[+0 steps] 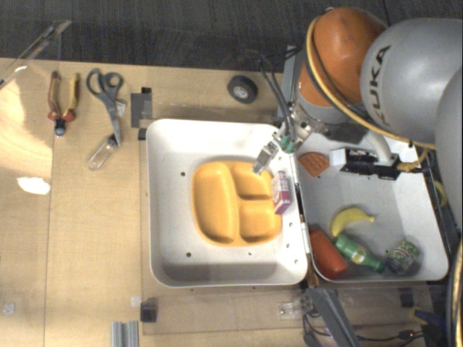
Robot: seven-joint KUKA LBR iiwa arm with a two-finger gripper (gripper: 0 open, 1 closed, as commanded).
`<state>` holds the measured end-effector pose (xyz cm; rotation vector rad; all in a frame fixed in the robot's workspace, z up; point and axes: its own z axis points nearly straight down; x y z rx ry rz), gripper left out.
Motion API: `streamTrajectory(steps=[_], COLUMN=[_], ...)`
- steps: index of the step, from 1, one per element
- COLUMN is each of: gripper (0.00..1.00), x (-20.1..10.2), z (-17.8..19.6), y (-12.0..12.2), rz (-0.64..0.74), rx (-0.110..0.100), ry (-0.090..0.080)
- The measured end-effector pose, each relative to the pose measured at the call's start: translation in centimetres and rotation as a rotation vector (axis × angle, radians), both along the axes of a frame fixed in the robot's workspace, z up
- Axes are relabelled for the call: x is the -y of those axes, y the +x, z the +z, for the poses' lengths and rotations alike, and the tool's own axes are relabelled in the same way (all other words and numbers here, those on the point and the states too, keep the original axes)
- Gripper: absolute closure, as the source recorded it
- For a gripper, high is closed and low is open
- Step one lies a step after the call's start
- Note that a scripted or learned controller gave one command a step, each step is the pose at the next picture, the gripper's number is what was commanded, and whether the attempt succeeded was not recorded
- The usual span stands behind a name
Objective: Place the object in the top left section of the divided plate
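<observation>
A yellow divided plate lies in the middle of the left white bin. It has one long section on the left and two smaller ones on the right. My gripper hangs over the plate's upper right section, close to its far rim, with nothing visibly in it. A small pink and purple packet rests against the plate's right rim, just below and to the right of the gripper.
The right bin holds a banana, a green bottle, a red object, a small can and an orange-brown wedge. Scissors, pliers and a tape roll lie on the bench.
</observation>
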<state>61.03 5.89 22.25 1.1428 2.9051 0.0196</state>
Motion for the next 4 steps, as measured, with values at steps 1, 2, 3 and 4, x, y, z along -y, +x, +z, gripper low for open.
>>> streamTrajectory(steps=[1,2,3,4], gripper=[1.0,0.0,0.0,1.0], x=[-0.1,-0.1,-2.8,-2.9], z=[1.2,1.2,5.8,7.0], y=[0.2,0.2,-2.8,-2.6], rz=[0.003,0.003,0.221,0.225], rx=[0.008,0.008,-0.01,-0.001], ry=[0.002,0.002,-0.006,-0.005])
